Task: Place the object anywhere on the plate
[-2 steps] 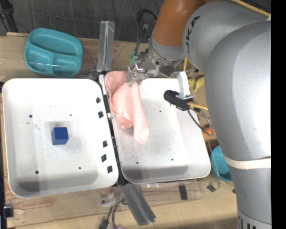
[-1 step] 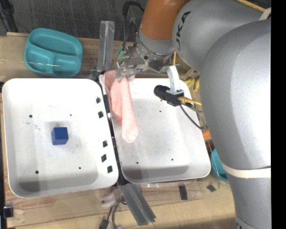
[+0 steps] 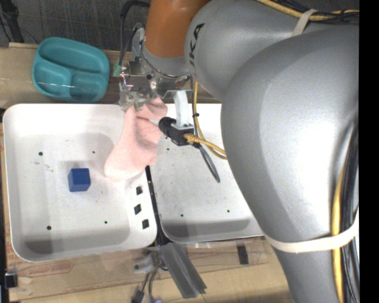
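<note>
Camera view: gripper (image 3: 138,100) hangs over the far edge of the left bin (image 3: 19,169), its fingers closed on the top of a pink cloth (image 3: 134,145) that dangles from them, lower end brushing the bin floor. The teal plate (image 3: 71,68) sits on the bench beyond that bin, near the gripper. Judgement: lift until the cloth's tail clears the rim, carry it over the plate, release low. A blue cube (image 3: 79,179) lies on the bin floor.
</note>
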You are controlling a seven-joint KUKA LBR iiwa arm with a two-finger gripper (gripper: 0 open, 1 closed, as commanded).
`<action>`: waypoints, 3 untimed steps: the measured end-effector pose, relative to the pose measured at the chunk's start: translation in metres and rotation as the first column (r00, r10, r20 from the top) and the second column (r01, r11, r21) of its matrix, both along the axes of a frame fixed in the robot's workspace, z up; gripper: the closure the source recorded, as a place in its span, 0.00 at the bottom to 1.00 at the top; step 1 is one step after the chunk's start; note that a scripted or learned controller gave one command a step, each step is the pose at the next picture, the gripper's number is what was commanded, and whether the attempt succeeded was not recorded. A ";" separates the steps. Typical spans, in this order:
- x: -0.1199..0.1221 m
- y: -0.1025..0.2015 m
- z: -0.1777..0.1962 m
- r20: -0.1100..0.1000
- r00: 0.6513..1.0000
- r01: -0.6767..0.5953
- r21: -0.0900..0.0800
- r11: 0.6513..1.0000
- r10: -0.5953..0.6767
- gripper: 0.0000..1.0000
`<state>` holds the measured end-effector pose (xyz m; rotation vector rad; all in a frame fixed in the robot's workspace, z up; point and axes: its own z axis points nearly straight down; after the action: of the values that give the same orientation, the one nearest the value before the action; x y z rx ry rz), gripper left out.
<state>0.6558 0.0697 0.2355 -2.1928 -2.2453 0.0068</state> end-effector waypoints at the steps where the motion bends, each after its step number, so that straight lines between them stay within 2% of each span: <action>1: -0.041 -0.118 -0.033 0.002 1.000 0.013 -0.001 1.000 -0.013 1.00; 2: -0.060 -0.049 0.038 0.005 0.981 -0.194 0.000 0.981 0.194 1.00; 3: 0.000 -0.010 -0.020 0.001 0.980 -0.198 0.000 0.980 0.198 1.00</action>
<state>0.6558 0.0595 0.2154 -1.9596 -2.4530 0.0055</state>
